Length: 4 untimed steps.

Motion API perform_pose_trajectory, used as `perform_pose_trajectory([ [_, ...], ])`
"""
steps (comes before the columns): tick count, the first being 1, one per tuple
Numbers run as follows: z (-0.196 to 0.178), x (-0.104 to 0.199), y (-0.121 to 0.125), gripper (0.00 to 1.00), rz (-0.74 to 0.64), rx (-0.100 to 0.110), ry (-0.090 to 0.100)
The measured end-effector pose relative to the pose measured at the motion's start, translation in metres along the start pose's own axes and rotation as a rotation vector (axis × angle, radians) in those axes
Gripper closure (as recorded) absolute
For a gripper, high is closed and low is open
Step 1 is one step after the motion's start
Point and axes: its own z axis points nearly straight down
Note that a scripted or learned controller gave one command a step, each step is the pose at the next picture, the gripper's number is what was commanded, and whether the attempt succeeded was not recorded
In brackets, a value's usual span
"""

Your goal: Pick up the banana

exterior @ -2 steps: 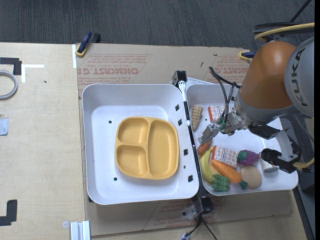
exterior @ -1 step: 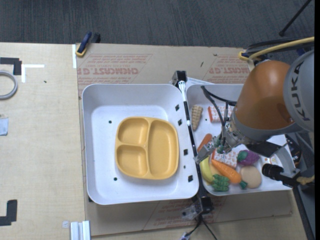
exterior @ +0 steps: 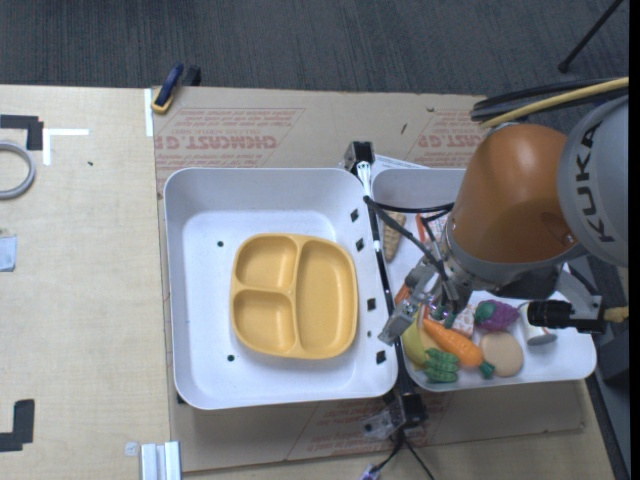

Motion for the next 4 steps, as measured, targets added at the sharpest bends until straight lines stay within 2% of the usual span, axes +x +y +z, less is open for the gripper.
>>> perform_pose_trajectory([
  [1, 0.000, -0.018, -0.016, 0.00, -0.291, -0.001, -0.002],
  [2, 0.000, 0.003, 0.005, 0.00, -0.483, -0.001, -0.001],
  [3, 0.000, -0.024, 0.087, 0.00, -0.792, -0.002, -0.002],
  [4, 0.074, -0.007, 0.128, 0.00, -0.832, -0.002, -0.001],
])
